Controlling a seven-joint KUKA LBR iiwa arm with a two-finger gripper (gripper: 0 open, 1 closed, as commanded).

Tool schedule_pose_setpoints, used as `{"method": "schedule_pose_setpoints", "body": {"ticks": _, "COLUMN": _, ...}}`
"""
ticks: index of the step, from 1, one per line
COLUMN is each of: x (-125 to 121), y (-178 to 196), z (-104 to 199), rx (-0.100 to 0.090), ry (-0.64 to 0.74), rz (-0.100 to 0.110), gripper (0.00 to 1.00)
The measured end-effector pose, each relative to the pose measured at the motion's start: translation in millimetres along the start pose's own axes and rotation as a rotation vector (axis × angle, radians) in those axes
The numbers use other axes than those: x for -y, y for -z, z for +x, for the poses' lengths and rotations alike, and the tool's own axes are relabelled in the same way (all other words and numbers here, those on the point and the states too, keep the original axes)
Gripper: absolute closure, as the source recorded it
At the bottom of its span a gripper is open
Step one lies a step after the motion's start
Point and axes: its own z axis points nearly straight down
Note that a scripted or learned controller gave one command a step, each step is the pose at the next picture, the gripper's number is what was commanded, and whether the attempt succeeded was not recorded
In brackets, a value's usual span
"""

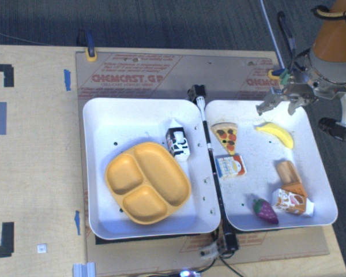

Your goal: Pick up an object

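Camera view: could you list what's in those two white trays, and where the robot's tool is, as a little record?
left bin: yellow divided plate, small black-and-white carton
right bin: pizza slice, banana, small card, purple grapes, orange-and-white pouch
tool: above right bin's far edge, near banana, nothing seen between its fingers

A: What do you see left of the claw (278,101)?

B: You have a brown board (173,74) with red lettering under both bins, running well left of the claw. At its far left corner sits a blue and yellow clamp (90,46).

A: And nearer?

B: Just left of the claw, a black clip (196,92) stands where the left bin (104,111) meets the right bin (320,178).

A: Anything past the board?

B: You'll find blue tape (67,79) on the bench, and dark carpet (161,10) beyond the claw.
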Motion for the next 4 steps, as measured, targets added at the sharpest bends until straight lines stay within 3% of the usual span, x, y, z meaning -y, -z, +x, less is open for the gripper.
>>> {"method": "schedule_pose_setpoints", "body": {"ticks": 1, "x": 43, "y": -143, "z": -57, "rx": 0.001, "ry": -0.001, "rz": -0.002, "gripper": 0.00}}
{"method": "schedule_pose_setpoints", "body": {"ticks": 2, "x": 150, "y": -106, "z": -89, "rx": -0.002, "ry": -0.001, "rz": 0.001, "gripper": 0.00}}
{"method": "schedule_pose_setpoints", "body": {"ticks": 3, "x": 147, "y": -151, "z": -11, "rx": 0.006, "ry": -0.002, "rz": -0.010, "gripper": 0.00}}
{"method": "schedule_pose_setpoints", "body": {"ticks": 4, "x": 145, "y": -140, "z": -14, "rx": 0.014, "ry": -0.005, "rz": -0.019, "gripper": 1.00}}
